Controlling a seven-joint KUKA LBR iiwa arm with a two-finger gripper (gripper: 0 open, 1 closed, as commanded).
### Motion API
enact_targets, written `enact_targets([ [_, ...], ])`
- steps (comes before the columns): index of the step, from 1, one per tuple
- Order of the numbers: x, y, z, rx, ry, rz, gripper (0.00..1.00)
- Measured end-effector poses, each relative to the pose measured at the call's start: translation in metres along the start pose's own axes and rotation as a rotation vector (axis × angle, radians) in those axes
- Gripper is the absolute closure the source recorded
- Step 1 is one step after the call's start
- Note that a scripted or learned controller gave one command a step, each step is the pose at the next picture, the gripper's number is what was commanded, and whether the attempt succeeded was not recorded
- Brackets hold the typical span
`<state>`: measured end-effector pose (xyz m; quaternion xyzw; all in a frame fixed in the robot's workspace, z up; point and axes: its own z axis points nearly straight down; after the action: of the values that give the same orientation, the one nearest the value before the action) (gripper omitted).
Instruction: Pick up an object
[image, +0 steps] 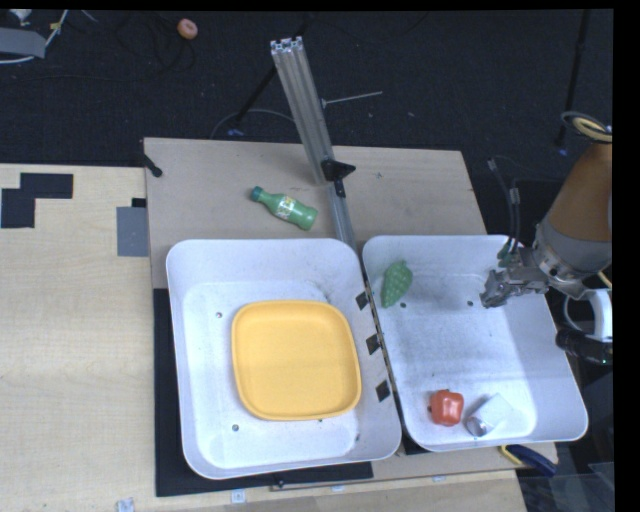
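Note:
In the right bin (470, 360) a green leaf-shaped object (396, 282) lies near the back left corner. A red object (446, 406) and a small grey-white object (484, 417) rest near the front edge. My gripper (496, 291) hangs over the right bin's back right part, low above the bin floor, well apart from all three objects. Nothing shows between its fingers.
The left bin (200, 300) holds a yellow square plate (295, 358). A green bottle (284, 207) lies on the bench behind the bins. A metal rail (312, 105) slants up from between the bins. The arm's orange band (588, 190) is at the right.

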<state>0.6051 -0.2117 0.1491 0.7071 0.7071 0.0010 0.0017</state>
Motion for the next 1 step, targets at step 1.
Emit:
enact_targets([
  [1, -0.0007, 0.0050, -0.0618, -0.001, 0.000, 0.001, 1.00],
])
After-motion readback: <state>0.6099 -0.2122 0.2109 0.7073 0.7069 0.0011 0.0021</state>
